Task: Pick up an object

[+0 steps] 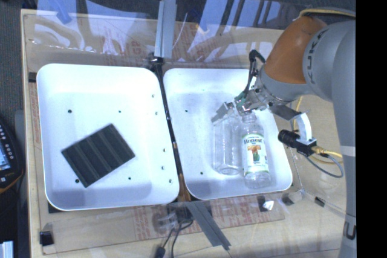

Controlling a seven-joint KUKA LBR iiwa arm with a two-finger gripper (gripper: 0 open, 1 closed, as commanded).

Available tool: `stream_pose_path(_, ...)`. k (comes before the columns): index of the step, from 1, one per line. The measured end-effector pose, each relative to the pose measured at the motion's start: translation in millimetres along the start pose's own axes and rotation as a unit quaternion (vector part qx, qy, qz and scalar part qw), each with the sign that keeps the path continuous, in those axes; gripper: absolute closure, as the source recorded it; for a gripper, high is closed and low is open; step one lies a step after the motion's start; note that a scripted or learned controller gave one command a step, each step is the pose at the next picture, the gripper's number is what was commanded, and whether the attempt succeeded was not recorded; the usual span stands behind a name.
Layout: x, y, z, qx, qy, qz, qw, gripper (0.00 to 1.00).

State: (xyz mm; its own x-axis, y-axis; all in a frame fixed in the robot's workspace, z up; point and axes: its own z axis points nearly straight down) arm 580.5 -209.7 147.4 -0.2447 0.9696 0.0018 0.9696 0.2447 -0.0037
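**Gripper poised at the bottle tops**

The grey arm's two-finger gripper (233, 109) hangs low in the right white bin (187, 130), fingers spread wide with nothing between them. Just below it, toward the bin's near wall, lie two objects side by side: a clear empty plastic bottle (226, 148) and a clear bottle with an orange-and-green label (256, 154). Both long axes run from the gripper toward that wall, caps nearest the fingers.
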Motion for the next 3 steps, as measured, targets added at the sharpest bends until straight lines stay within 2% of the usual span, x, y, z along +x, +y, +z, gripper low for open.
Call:
stream_pose_path(1,6,-24,-13,0.0,0.0,0.012,0.9999,0.0)
stream_pose_path(2,10,-46,-1,0.0,0.0,0.106,0.9943,0.0)
stream_pose_path(3,22,-69,53,-0.005,0.001,0.18,0.9836,0.0)
